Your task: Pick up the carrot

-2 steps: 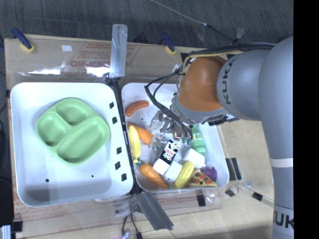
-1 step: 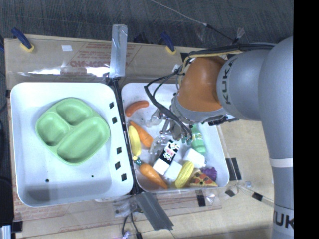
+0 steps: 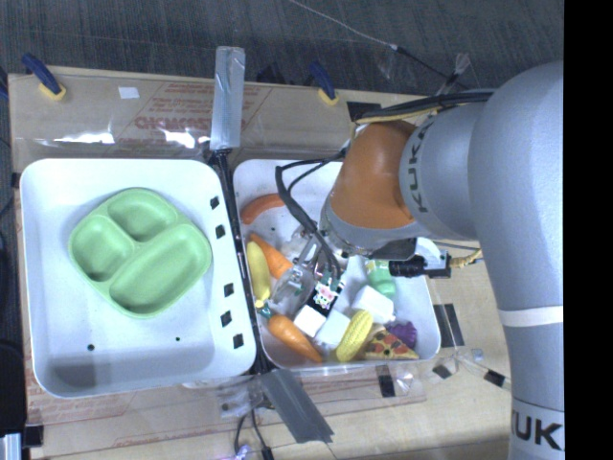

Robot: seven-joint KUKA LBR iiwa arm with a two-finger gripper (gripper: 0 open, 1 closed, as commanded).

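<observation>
A: what's in the left bin (image 3: 38,257)?

B: just a green divided plate (image 3: 141,248) with three compartments, sitting a bit above centre.

A: and the right bin (image 3: 257,175)?

B: packed lol. Yellow banana (image 3: 258,271) along the left wall, corn cob (image 3: 355,334) near the bottom, pizza slice (image 3: 389,345) right beside it, purple grapes (image 3: 406,331) just above that, plus a white block (image 3: 332,330). Blue clamps (image 3: 44,78) grip the cardboard on the worktop (image 3: 469,401).

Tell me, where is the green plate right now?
The green plate lies in the left bin, toward its top, across the divider from the right bin that holds the toy food and the gripper.
</observation>
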